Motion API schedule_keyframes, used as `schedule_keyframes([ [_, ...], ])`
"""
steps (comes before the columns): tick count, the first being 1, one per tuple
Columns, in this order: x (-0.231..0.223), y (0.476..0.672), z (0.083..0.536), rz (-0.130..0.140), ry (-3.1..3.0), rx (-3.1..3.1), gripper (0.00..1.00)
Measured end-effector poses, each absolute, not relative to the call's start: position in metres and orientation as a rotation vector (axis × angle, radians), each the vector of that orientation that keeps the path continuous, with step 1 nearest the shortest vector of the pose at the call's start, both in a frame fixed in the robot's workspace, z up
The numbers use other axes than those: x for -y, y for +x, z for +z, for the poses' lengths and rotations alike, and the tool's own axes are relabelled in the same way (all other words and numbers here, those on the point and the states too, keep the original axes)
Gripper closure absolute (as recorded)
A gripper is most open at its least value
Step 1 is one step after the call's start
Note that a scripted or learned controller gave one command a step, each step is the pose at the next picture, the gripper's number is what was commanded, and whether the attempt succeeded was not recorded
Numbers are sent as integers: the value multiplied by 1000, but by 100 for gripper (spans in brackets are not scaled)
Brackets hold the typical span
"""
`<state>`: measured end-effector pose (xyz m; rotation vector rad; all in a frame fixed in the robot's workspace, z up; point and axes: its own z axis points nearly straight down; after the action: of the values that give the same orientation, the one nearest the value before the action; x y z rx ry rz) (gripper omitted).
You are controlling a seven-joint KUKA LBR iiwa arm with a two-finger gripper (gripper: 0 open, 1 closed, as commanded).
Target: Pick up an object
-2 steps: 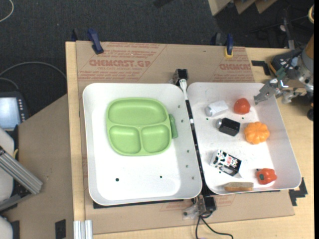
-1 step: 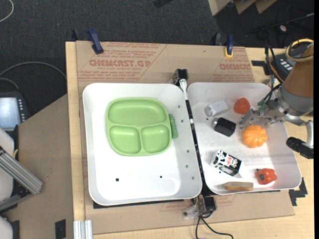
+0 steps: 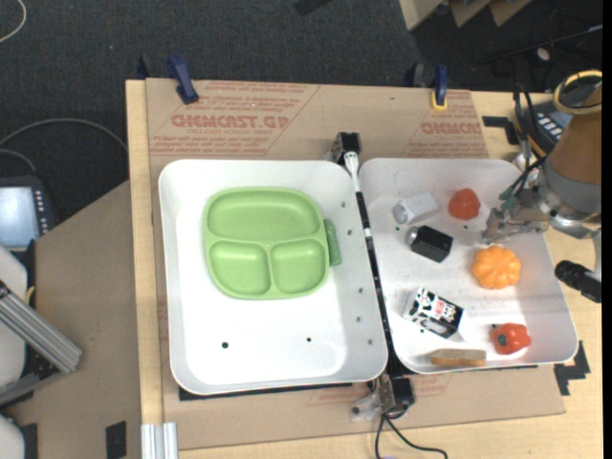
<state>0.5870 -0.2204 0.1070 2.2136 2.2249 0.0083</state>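
From above, the gripper (image 3: 504,220) hangs over the right bin (image 3: 535,328) near its right edge, just above the orange pumpkin (image 3: 496,267); whether the claw is apart or together cannot be told, and nothing shows clamped in it. The pumpkin is round, with no clear long axis. A red tomato-like ball (image 3: 464,204) lies toward the far edge, to the gripper's left. A grey block (image 3: 414,208) and a black block (image 3: 431,244) sit nearer the bin's left edge, the black one's long axis slanting. A black-and-white patterned box (image 3: 435,312) lies tilted near the middle. A tan stick (image 3: 457,357) lies along the near edge, long axis left to right, beside a red pepper (image 3: 511,338) at the near right corner. The left bin (image 3: 182,256) holds a green divided tray (image 3: 268,243), with bare floor along its near edge.
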Motion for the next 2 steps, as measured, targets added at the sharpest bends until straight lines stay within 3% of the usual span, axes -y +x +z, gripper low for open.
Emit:
schedule_keyframes([
  [1,103,548,83,-1,2219,-2240,100],
  [2,111,550,95,1,2222,-2221,100],
])
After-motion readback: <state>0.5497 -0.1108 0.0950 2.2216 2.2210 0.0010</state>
